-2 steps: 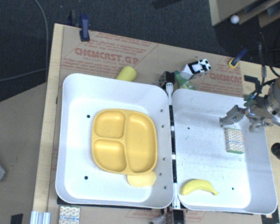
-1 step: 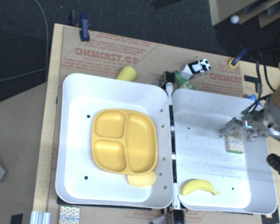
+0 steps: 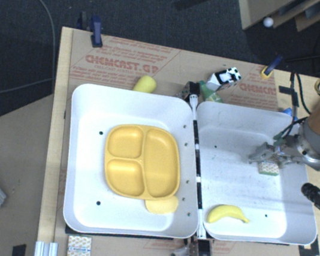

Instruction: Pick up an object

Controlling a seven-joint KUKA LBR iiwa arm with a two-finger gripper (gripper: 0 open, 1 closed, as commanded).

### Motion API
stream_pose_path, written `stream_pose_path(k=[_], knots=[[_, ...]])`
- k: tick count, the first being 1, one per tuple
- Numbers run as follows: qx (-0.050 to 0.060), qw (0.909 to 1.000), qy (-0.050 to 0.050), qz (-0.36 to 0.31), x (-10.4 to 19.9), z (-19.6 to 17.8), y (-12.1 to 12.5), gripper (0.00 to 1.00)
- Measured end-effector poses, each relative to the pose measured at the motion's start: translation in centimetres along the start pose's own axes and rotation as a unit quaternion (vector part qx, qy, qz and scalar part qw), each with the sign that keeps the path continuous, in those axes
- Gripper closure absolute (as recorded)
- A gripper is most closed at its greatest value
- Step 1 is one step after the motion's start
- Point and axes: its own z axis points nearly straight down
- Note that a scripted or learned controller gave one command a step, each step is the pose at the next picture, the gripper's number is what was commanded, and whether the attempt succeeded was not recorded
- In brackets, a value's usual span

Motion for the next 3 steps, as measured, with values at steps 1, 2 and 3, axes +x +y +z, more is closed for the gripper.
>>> stream_pose_path(k=[1, 2, 3], knots=[[-0.001, 1.0000, -0.003, 0.001, -0.2, -1.1, 0.0, 1.00], [-0.003, 1.0000, -0.003, 0.000, 6.1, -3.6, 4.6, 1.00], [-0.003, 1.0000, -0.003, 0.000, 15.4, -10.1, 3.9, 1.00]])
